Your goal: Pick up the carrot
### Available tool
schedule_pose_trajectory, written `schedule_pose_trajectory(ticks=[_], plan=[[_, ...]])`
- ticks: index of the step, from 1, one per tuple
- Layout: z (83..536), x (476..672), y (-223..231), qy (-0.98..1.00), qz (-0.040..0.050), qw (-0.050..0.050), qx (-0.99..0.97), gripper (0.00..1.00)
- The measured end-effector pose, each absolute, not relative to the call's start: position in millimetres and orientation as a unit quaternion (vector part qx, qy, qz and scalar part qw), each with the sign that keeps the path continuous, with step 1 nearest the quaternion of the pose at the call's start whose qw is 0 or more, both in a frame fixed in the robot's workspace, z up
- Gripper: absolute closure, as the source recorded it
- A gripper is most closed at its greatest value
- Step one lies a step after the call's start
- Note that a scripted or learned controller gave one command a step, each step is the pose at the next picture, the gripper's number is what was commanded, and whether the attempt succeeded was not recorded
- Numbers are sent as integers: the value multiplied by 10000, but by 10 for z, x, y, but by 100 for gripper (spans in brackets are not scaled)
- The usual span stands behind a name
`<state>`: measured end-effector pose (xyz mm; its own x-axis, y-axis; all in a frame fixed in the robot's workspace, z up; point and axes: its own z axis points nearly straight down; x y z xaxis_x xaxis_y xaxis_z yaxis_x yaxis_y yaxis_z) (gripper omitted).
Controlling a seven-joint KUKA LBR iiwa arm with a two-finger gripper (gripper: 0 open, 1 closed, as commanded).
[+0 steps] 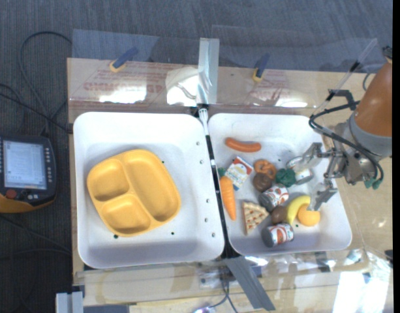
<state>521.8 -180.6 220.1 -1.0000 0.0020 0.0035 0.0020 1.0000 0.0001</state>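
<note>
Camera view, gripper [310, 176] hanging open and empty over right bin [340, 237] — carrot [228, 197] lying near its left wall, well apart.

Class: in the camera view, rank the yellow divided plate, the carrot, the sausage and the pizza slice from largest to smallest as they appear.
1. Yellow divided plate, by far the largest.
2. Carrot.
3. Sausage and pizza slice: too close in apparent size to rank.
</note>
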Motion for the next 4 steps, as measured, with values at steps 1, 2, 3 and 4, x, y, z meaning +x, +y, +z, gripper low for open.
schedule_pose_trajectory(ticks=[1, 2, 3, 4], plan=[[1801, 5899, -1335, -9998, -11, 23, 184, 0], [899, 6028, -1039, -9939, 7, -44, -1102, 0], [1835, 5905, -62, -9760, -3, -12, -2177, 0], [1525, 5946, -1030, -9743, 21, 26, -2252, 0]])
